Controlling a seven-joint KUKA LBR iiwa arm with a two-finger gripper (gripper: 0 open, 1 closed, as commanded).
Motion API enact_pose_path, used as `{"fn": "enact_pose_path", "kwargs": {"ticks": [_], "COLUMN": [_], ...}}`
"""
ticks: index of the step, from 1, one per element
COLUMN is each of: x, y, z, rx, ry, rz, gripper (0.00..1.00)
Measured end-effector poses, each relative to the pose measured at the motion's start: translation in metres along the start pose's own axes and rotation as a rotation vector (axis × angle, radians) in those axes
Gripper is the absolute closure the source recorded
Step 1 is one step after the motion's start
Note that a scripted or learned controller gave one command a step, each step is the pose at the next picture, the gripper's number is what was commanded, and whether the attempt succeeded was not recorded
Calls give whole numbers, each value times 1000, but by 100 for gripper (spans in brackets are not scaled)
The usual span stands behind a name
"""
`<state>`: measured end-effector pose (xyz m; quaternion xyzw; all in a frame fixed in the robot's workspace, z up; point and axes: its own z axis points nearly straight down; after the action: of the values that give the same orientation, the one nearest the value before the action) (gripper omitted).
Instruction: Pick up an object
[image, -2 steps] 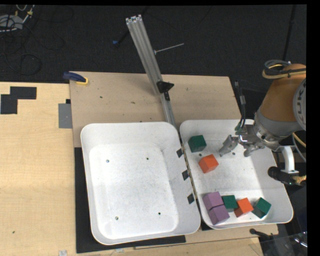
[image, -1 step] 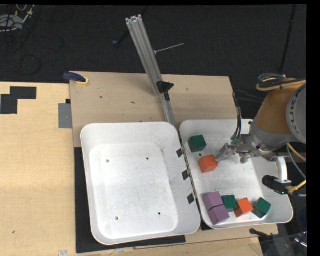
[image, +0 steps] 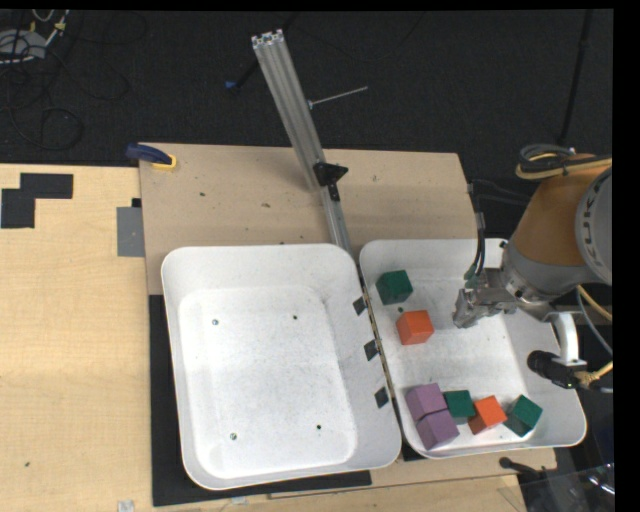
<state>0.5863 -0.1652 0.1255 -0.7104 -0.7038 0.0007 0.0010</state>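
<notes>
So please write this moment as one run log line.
gripper: over right bin, nothing held | nearest: orange cube | pick: not done

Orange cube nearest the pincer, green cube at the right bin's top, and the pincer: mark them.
orange cube (image: 414, 327), camera view, top face.
green cube (image: 394, 286), camera view, top face.
pincer (image: 470, 313), camera view, at its tips.
</notes>
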Motion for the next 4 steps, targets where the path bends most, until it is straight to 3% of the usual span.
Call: {"fn": "enact_pose_path", "kwargs": {"ticks": [2, 3, 4], "x": [1, -4, 58], "y": [11, 11, 16], "z": [-92, -155, -144], "rx": [-5, -7, 1], "ry": [-1, -2, 2], "rz": [-10, -11, -14], "gripper": [100, 100, 100]}}
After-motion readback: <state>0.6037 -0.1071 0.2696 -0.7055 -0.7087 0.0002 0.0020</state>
